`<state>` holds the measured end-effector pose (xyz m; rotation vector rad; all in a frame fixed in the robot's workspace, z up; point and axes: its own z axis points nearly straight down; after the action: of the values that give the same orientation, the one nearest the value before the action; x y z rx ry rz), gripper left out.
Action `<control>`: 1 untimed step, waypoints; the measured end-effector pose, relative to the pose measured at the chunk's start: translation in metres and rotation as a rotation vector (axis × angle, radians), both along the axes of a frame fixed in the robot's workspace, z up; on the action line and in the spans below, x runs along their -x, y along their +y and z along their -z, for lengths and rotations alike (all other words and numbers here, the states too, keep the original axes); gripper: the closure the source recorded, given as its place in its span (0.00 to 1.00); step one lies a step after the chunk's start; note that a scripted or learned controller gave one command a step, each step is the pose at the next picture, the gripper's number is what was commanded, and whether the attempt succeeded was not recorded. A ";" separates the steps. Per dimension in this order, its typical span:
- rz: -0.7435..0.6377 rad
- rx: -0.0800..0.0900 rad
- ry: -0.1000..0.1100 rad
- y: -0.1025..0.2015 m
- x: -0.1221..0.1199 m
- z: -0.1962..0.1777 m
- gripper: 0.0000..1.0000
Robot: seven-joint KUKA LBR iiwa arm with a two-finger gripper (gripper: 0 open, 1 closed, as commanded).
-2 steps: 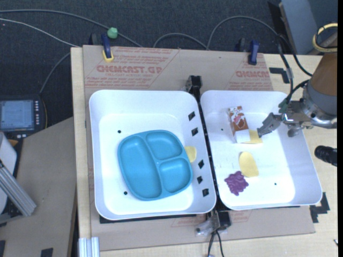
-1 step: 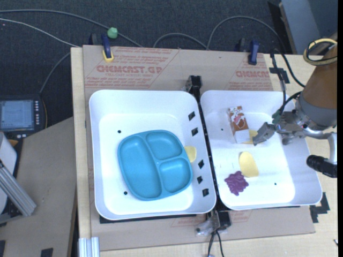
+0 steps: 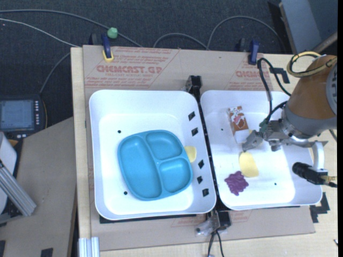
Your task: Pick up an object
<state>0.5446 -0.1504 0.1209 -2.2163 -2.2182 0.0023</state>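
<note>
Dark carpet surrounds a cardboard-topped bench (image 3: 161, 63) carrying two white bins. At the frame's right the arm (image 3: 313, 98) leans over the right bin (image 3: 278, 194), its gripper (image 3: 252, 142) low at mid-bin with fingers spread apart, gripping nothing. Just below it lies a yellow piece (image 3: 248, 165); a purple cluster (image 3: 236, 182) sits lower left, a red-brown packet (image 3: 237, 119) above. The left bin (image 3: 102, 143) holds a blue divided plate (image 3: 154, 164).

Beside the smooth, glossy white plastic left bin (image 3: 102, 143), a matt brown board (image 3: 80, 143) printed in red is seen. Inside that bin, a smooth blue plastic divided plate (image 3: 154, 164) is shown; right of it, the purple lump (image 3: 236, 182) looks soft, perhaps rubbery.
</note>
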 end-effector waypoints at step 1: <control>0.002 0.002 -0.006 -0.001 -0.001 -0.014 1.00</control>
<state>0.5458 -0.1509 0.1346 -2.2218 -2.2201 -0.0023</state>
